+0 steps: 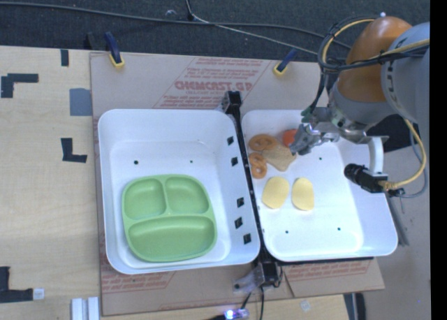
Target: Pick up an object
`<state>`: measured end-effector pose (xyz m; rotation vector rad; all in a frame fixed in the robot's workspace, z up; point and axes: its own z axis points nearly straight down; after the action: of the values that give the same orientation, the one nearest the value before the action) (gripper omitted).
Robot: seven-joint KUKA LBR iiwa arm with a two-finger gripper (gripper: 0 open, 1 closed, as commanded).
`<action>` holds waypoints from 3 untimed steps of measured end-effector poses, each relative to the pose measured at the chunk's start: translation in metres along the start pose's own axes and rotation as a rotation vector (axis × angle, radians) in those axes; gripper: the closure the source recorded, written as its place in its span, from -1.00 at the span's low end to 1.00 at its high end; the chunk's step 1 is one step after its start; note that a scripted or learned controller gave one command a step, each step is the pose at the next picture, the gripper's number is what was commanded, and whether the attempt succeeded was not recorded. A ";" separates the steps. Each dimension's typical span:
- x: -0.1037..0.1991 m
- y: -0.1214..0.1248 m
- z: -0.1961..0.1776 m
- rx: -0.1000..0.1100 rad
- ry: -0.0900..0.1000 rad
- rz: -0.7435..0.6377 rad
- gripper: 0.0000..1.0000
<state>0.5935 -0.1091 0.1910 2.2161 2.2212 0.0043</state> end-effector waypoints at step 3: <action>0.108 -0.024 -0.023 0.008 0.002 -0.005 1.00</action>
<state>0.5689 -0.0011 0.2137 2.2158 2.2317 -0.0015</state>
